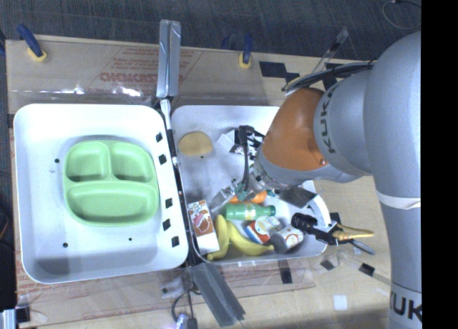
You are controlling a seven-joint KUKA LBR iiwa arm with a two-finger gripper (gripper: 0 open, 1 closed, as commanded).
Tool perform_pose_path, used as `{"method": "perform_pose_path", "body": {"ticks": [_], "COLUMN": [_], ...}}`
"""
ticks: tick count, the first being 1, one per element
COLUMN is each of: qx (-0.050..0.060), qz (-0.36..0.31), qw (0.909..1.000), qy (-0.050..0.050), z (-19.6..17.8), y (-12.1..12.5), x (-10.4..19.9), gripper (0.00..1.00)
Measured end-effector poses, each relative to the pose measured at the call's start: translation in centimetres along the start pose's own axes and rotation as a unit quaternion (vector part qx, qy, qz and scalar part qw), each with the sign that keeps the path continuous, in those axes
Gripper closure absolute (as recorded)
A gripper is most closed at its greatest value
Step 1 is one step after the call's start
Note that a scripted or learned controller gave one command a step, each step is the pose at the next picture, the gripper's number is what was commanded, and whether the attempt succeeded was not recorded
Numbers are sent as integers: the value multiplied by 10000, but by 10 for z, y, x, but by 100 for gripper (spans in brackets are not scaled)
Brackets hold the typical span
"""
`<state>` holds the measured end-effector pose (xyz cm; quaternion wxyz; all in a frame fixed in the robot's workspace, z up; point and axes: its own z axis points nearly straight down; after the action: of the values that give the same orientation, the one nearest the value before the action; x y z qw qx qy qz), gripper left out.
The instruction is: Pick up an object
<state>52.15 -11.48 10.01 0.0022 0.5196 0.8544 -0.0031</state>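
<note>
Two white bins side by side on a bench. In the left bin (28,177), a green divided tray (111,181). In the right bin (215,116), a tan round object (195,143) near the far left corner; along the near wall, a small carton (202,224), a banana (236,243) and a green bottle (249,212) lying on its side, packed close with other small items. Above that clutter, the grey arm (372,127) with its orange band (293,134), gripper (247,181) low over the pile, fingers hidden.
</note>
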Motion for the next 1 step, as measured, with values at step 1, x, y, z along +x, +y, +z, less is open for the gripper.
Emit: {"method": "perform_pose_path", "body": {"ticks": [1], "qx": [-11], "qz": [-292], "qw": [9996], "qy": [26], "z": [9], "y": [-44], "x": [13], "gripper": [0]}}
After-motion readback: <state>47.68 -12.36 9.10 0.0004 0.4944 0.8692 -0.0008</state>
